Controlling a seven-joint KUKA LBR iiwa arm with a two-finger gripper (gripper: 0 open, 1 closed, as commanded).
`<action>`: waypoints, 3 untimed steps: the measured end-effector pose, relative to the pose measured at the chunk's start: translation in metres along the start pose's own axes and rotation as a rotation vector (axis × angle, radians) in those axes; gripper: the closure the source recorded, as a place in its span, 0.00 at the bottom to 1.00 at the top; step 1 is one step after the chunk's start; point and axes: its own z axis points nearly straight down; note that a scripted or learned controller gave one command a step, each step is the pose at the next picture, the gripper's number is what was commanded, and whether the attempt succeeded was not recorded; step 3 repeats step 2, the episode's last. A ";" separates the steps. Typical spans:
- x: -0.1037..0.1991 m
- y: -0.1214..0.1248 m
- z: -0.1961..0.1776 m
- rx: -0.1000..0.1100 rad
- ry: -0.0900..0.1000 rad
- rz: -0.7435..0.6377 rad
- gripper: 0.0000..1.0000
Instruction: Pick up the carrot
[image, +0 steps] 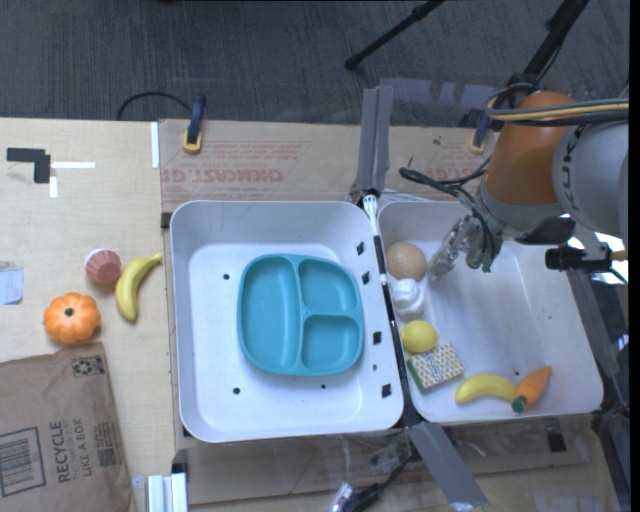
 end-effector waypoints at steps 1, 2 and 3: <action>0.043 0.050 -0.099 0.000 -0.001 0.053 1.00; 0.053 0.017 -0.098 0.005 0.002 0.661 1.00; 0.053 0.017 -0.098 0.005 0.002 0.661 1.00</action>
